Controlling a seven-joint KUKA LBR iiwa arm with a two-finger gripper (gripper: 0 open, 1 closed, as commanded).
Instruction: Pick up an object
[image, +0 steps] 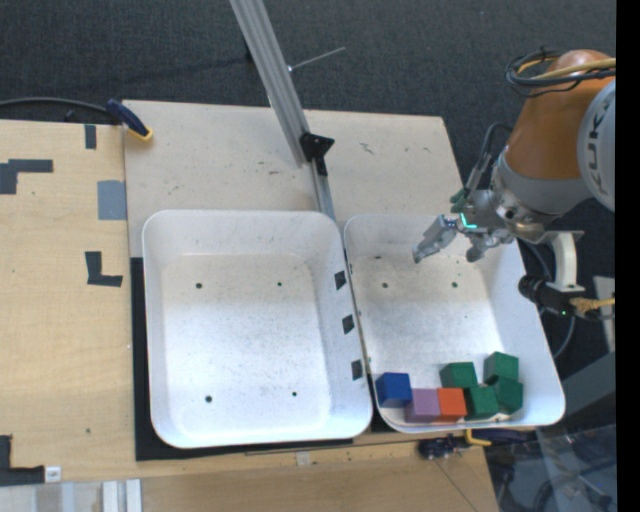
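Observation:
Small blocks lie clustered at the near end of the right bin (520, 300): a blue one (393, 388), a purple one (426, 403), an orange one (452, 402) and several green ones (488, 384). My gripper (455, 243) hangs above the far end of the same bin, well away from the blocks. Its two grey fingers (432, 243) are spread apart with nothing between them.
The left bin (160, 300) sits beside the right one, their rims touching. A slanted metal rail (285, 90) runs from the top down to the bins' shared edge. A blue-and-yellow clamp (130, 118) rests on the bench at the far left.

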